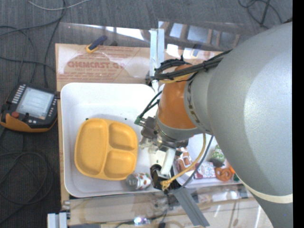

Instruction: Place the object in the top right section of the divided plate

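A yellow divided plate lies in the left white bin, with one long section on its left and two smaller ones on its right. All three sections look bare. My gripper hangs under the orange wrist band, just off the plate's right edge, near the wall between the two bins. A small grey and brown object lies at the left bin's front edge, just below the plate's lower right corner. The arm hides most of the right bin.
Past the arm, the right bin holds a red and white packet, a pink and white packet, a green item and an orange item. A teach pendant sits left of the bench.
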Controlling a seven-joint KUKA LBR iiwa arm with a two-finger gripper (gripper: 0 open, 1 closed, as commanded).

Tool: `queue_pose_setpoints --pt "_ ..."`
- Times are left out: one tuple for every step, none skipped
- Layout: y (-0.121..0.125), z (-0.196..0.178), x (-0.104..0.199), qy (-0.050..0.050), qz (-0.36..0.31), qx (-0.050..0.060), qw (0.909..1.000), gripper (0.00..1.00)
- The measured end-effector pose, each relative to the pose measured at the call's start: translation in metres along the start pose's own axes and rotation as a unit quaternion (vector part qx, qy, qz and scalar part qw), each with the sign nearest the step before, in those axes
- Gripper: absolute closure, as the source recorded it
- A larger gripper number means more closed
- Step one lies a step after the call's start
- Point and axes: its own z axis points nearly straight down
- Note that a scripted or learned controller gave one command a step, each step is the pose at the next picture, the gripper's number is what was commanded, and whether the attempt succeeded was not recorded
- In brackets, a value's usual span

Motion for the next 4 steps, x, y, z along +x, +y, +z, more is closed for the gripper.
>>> queue_pose_setpoints --pt "-0.004 -0.068 0.003 -0.006 -0.031 0.004 0.9995 1.00" --pt "-0.015 -0.083 0.029 -0.007 -0.080 0.004 0.9968 1.00" --pt "-0.032 0.063 0.068 -0.001 -0.101 0.004 0.9949 1.00" --pt "-0.055 -0.014 0.119 -0.005 -0.205 0.006 0.9787 1.00"
